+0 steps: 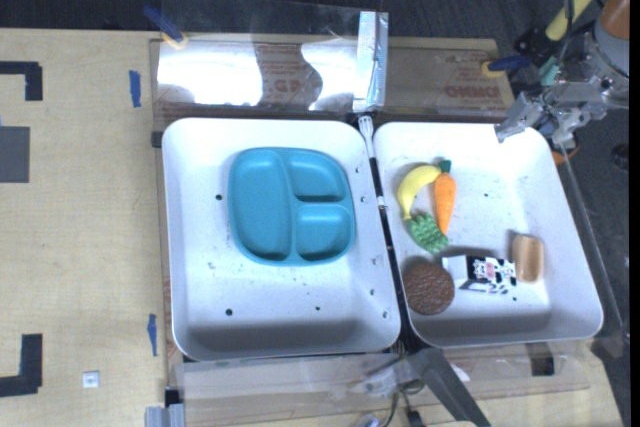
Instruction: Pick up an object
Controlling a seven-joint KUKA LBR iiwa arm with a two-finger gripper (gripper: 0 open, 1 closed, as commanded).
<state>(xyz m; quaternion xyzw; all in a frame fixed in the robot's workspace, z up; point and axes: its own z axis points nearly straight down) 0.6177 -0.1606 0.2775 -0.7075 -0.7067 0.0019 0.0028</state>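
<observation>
Pincer [548, 120] is seen at the right bin's [575, 245] far right corner; its state cannot be told. Approach is judged underway: descent toward the orange plastic carrot [444, 200], mid-bin, is called for.

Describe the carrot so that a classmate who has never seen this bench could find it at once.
Start at the right white bin, the one beside the bin holding the blue divided plate. Near its upper left lies a yellow banana; the carrot lies just right of it. It is the only orange thing there, with a green tip.
</observation>
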